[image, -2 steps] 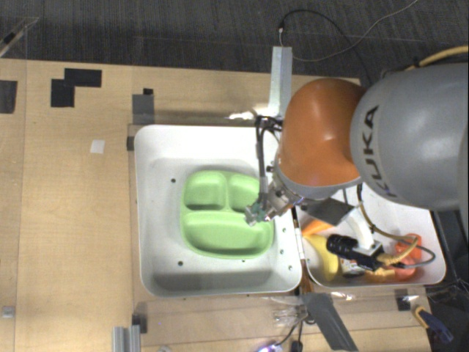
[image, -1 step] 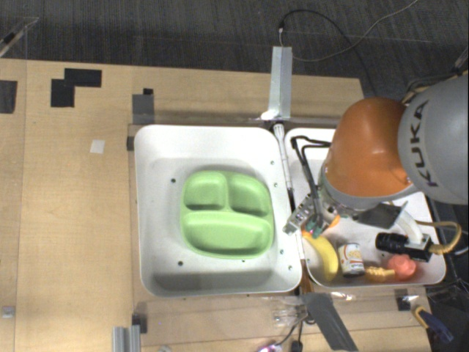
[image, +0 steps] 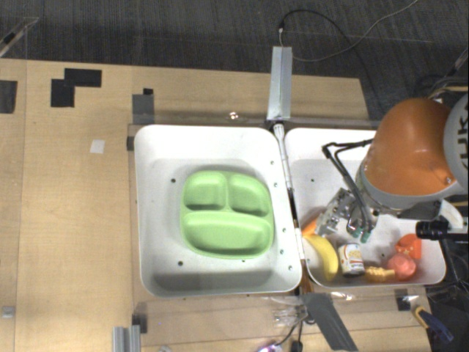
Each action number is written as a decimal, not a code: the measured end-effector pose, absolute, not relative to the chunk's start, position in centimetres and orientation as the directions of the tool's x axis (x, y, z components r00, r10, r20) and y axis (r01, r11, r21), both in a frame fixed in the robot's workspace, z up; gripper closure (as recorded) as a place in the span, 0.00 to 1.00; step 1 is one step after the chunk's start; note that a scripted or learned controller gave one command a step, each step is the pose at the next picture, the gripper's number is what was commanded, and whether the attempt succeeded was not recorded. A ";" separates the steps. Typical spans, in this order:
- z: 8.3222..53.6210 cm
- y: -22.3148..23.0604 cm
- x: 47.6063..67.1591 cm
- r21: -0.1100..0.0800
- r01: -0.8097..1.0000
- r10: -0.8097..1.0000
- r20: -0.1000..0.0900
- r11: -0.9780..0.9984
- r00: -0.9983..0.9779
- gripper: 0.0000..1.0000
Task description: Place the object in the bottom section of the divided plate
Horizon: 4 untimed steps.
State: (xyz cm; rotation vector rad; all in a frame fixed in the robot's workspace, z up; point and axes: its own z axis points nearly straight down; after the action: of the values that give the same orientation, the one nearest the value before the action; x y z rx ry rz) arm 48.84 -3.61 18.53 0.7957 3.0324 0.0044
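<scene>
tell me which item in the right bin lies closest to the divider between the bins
The banana: yellow and curved, it lies at the right bin's left side, left of the small jar and red items.

We see two shallow white bins, the left bin [image: 150, 196] and the right bin [image: 311, 160], side by side at the frame's centre on a pale wooden bench [image: 66, 218]. A grey metal bar [image: 281, 83] stands above their shared edge. We note black patches [image: 75, 84] on the bench at upper left, a dark carpet [image: 183, 13] across the top, and a black cable [image: 344, 39] looping over it at upper right.
</scene>
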 end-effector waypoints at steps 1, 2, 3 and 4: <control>21.0 8.8 48.9 0.006 0.547 0.547 -0.005 0.837 -0.837 1.00; 18.5 3.2 48.9 0.003 0.238 0.238 -0.007 0.971 -0.971 1.00; 18.6 -4.7 49.2 0.001 0.035 0.035 -0.009 0.999 -0.999 1.00; 18.5 2.4 48.9 0.004 0.268 0.268 -0.007 0.964 -0.963 1.00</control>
State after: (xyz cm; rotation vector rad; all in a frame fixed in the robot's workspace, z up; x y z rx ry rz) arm 48.88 2.36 18.53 0.4234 3.1057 0.0041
